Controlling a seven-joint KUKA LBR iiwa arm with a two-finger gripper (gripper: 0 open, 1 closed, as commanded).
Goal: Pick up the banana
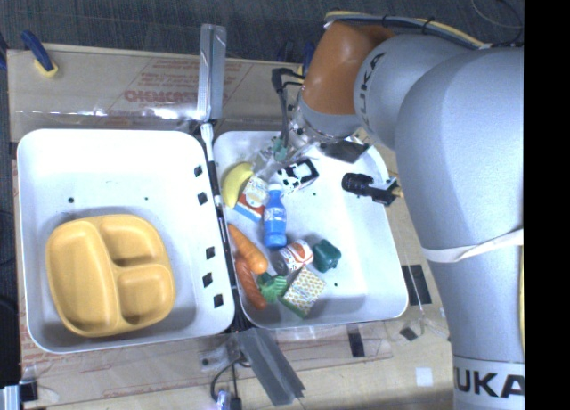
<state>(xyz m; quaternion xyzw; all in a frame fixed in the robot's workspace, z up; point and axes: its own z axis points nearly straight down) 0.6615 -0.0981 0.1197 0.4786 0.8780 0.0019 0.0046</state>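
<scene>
- The grey arm (pixel 445 159) fills the right side of the frame, with its orange band (pixel 334 65) at upper centre, reaching down into the right bin.
- The bench (pixel 107 78) runs across the frame under both bins, brown with red print showing at upper left.
- The left bin (pixel 53 150), white and shallow, lies in the left half of the frame.
- The right bin (pixel 374 257), also white, sits just beside it at centre, with a heap of small things along its left side.
- A yellow compartment tray (pixel 109 270) rests in the lower left of the left bin.
- The gripper (pixel 287 157) hangs over the upper part of the right bin, just right of the banana; whether its fingers are apart or together I cannot tell.
- The banana (pixel 233 183) lies in the upper left corner of the right bin, against the bin's left wall, partly covered by a small packet.
- A blue bottle (pixel 274 219) lies just below and right of the banana.
- A carrot (pixel 246 251) lies along the left wall, below the banana.
- A dark green block (pixel 326 255) sits near the bin's middle.
</scene>
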